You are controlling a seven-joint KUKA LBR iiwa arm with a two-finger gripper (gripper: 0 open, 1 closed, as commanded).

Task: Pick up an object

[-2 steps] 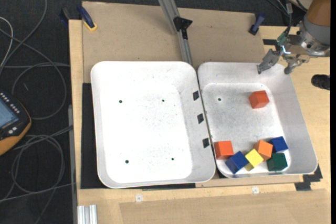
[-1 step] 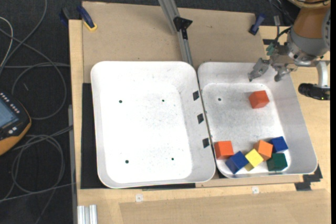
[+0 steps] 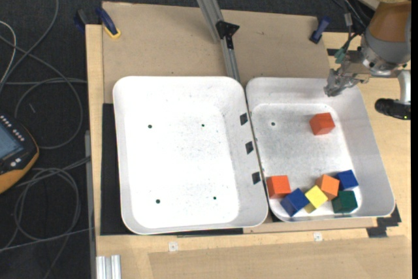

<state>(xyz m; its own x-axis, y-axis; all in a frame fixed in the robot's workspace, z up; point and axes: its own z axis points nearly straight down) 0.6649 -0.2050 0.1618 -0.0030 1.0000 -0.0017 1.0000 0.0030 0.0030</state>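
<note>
The robot's hand [image 3: 334, 88] hangs over the far rim of the right bin [image 3: 369, 140], at about one o'clock of that bin; whether it is open or closed cannot be told, and nothing shows in its grip. A red block [image 3: 322, 123] lies alone at the hand's seven o'clock, near but apart. More coloured blocks [image 3: 317, 194] cluster along the bin's near edge on the table [image 3: 163, 36].
</note>
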